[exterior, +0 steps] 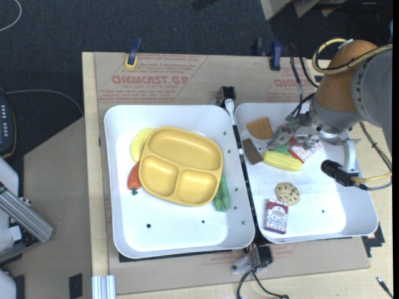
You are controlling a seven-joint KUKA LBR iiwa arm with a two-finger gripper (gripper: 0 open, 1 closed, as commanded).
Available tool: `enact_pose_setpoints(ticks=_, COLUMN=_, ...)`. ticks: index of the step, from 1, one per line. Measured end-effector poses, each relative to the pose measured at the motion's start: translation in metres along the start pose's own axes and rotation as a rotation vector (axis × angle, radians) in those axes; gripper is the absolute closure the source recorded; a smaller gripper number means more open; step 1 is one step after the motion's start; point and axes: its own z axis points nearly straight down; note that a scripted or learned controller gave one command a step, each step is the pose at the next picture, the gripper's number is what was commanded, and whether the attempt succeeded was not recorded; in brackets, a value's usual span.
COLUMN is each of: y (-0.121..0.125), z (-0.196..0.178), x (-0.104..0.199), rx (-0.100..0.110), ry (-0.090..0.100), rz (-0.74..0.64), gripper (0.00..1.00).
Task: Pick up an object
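My gripper (287,137) hangs low over the back of the right bin (355,220), just above a yellow corn cob (282,161) and a small green piece (281,148). A red-and-white packet (305,152) lies right beside it, under the wrist. Close by on the left are a tan toast slice (260,128) and a brown block (252,150). Further forward lie a cookie (287,193) and a red carton (276,217). Nothing visibly sits between the fingers.
The left bin (124,210) holds a yellow divided tray (181,165), with a yellow banana (139,142) and an orange-red carrot (134,177) at its left and a green vegetable (222,196) at its right. A ridge (240,161) separates the two bins.
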Motion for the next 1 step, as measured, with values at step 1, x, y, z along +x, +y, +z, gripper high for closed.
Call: enact_pose_setpoints(ticks=1, y=0.0025, z=-0.0150, x=-0.0020, rx=-0.010, ry=-0.005, rz=0.001, gripper=1.00)
